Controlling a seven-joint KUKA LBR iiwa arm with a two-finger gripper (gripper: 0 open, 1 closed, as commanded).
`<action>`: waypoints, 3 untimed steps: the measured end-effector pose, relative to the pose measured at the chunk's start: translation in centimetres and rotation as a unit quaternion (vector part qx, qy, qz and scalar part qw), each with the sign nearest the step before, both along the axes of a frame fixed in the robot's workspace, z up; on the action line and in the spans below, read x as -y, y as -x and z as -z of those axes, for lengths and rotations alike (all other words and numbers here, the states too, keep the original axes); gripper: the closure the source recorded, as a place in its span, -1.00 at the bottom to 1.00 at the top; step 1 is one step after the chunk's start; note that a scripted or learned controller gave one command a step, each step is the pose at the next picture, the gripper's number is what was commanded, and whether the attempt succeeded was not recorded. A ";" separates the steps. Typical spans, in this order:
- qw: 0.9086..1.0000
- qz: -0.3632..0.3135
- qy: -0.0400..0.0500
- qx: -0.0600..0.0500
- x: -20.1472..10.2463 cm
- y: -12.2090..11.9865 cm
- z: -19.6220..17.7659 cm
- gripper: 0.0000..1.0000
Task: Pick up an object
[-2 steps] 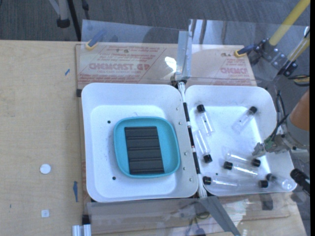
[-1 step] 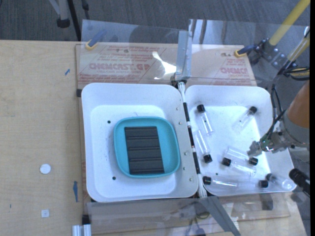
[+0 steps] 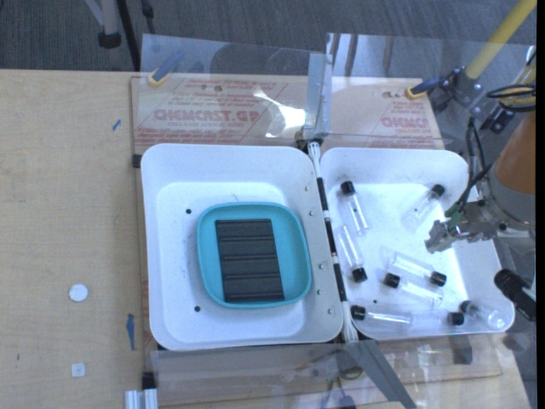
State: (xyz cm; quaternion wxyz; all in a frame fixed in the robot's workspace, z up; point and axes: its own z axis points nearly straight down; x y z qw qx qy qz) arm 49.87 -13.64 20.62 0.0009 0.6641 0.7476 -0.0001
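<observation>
Camera view: metal gripper (image 3: 438, 235), finger state unclear, hovers over clear plastic black-capped vials (image 3: 353, 208) in the glossy right white bin (image 3: 375, 162).

Robotics lab, wooden counter (image 3: 60, 186), two white bins (image 3: 162, 177), clear vials (image 3: 353, 207), carpeted floor (image 3: 255, 7), tripod legs (image 3: 106, 11)

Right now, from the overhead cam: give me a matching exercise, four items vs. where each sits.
Items:
1. teal tray
2. gripper
3. white disc
4. yellow rod

Places:
A. on the wooden bench, left of both bins
B. inside the left bin
C. top right corner of the view
D. over the right bin, among the clear vials

Pairs: 1-B, 2-D, 3-A, 4-C
</observation>
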 end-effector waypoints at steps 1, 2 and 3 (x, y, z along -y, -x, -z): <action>0.998 -0.061 0.000 0.004 -3.1 0.5 11.7 1.00; 0.994 -0.110 0.000 -0.001 -8.6 -2.8 2.3 1.00; 0.987 -0.159 0.001 0.004 -3.5 -3.6 11.7 1.00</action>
